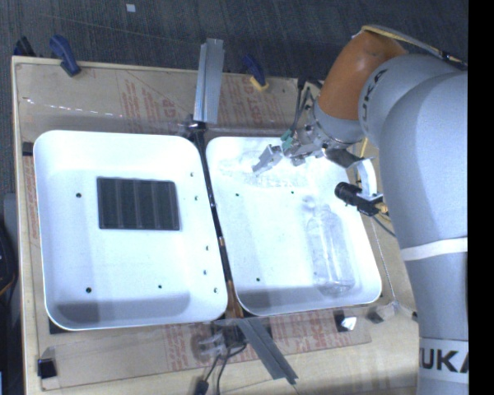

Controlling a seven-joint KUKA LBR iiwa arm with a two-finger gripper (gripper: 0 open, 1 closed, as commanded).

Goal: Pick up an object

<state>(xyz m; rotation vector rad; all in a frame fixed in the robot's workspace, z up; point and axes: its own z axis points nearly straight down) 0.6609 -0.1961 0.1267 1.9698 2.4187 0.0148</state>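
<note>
A clear plastic bottle [328, 249] lies on its side against the right-hand wall of the right bin [255, 303], apart from the gripper [267, 158], which hangs over that bin's far end, and it looks light, thin-walled and slick, so a grasp across its middle would likely suit better than one at its ends. The bottle's transparency washes out its outline against the bin's white floor. Whether the gripper's fingers are parted or holding anything cannot be told, as they blur into glare.
</note>
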